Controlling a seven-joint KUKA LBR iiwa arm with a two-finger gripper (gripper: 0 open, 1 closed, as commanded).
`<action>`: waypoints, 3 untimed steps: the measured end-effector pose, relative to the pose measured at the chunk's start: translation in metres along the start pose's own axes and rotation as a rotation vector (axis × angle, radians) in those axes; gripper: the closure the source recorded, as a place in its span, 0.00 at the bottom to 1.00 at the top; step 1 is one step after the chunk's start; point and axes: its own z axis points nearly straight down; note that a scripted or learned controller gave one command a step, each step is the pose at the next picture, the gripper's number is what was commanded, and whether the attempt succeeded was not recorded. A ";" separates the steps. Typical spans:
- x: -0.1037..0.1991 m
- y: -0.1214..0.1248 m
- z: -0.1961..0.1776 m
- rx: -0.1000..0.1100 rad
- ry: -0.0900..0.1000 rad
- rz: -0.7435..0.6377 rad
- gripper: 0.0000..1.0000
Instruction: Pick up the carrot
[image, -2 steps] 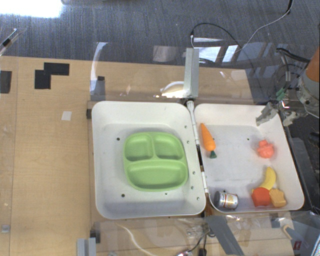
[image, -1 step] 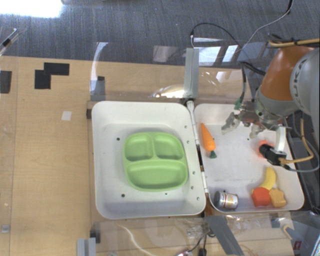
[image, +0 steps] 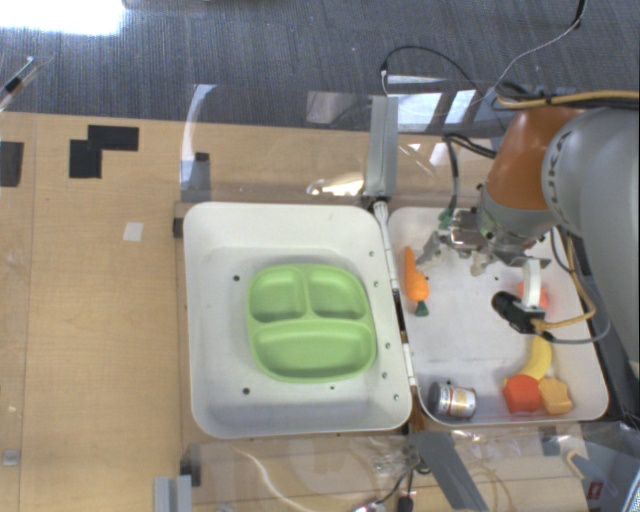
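Just left of the hand (image: 462, 243), whose finger state I cannot tell, the carrot (image: 415, 277) lies free against the bin (image: 470, 415) wall, long axis running toward and away from the camera.

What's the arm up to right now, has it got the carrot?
Gripper above right bin, nothing held. Carrot lying by bin's left wall. Nothing between them.

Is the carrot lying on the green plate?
No, the carrot lies in the right bin by its left wall, while the green plate sits in the left bin.
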 end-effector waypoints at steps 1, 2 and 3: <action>-0.007 -0.017 0.017 -0.051 -0.009 -0.150 0.00; -0.010 -0.042 0.030 -0.021 -0.010 -0.114 0.00; -0.010 -0.038 0.030 -0.018 -0.011 -0.179 0.00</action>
